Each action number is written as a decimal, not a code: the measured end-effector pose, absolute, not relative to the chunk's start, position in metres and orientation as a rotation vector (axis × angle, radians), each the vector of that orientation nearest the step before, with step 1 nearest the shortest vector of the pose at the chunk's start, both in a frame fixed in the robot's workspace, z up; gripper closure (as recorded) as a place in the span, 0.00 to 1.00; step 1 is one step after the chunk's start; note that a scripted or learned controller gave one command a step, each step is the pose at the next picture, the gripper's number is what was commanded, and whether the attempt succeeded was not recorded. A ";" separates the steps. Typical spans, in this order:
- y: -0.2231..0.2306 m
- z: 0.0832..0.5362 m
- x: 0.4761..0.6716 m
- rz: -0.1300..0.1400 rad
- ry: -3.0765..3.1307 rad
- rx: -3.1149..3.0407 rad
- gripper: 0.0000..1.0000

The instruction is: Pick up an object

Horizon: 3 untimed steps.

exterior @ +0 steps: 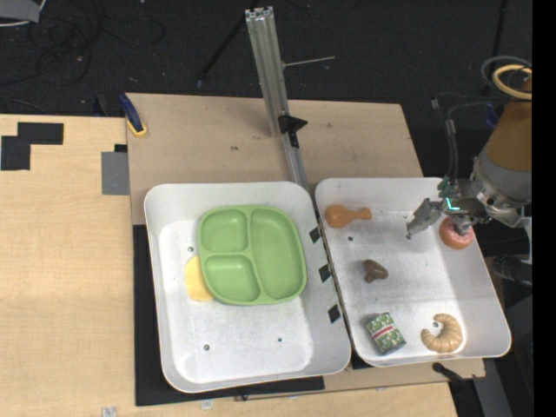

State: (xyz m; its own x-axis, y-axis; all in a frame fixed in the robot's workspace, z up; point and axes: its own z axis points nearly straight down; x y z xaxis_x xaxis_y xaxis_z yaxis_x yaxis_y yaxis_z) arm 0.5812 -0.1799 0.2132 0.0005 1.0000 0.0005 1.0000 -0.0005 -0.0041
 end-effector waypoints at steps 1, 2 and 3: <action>-0.180 0.214 0.582 0.002 -2.221 -2.221 0.00; -0.175 0.170 0.585 0.006 -2.219 -2.215 0.00; -0.175 0.124 0.590 0.006 -2.219 -2.217 0.00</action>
